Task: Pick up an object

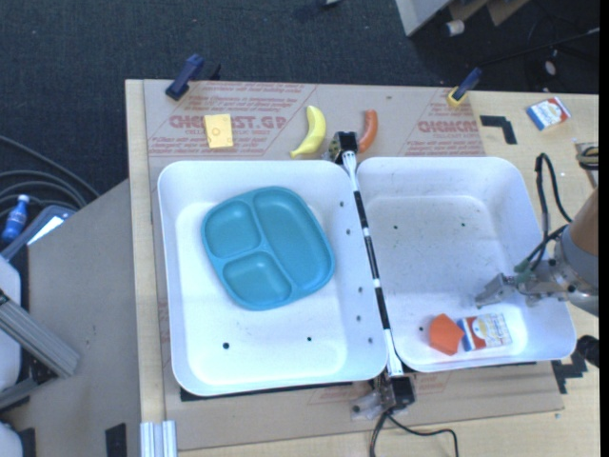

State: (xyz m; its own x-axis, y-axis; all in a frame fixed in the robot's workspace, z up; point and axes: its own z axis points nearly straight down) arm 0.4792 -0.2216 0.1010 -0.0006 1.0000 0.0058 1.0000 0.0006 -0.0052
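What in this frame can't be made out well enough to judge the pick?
- Gripper, camera view: fingers too small and blurred to read.
- Arm: cut off by the right edge.
- White packet beside the orange object in the right bin: print too small to read.

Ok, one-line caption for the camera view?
Gripper hovers in right bin above orange object and carton; blue tray in left bin.

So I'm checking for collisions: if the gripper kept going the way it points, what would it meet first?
The gripper points left across the right bin. Bare floor lies ahead, so probably the divider between the bins, though its height is unclear.
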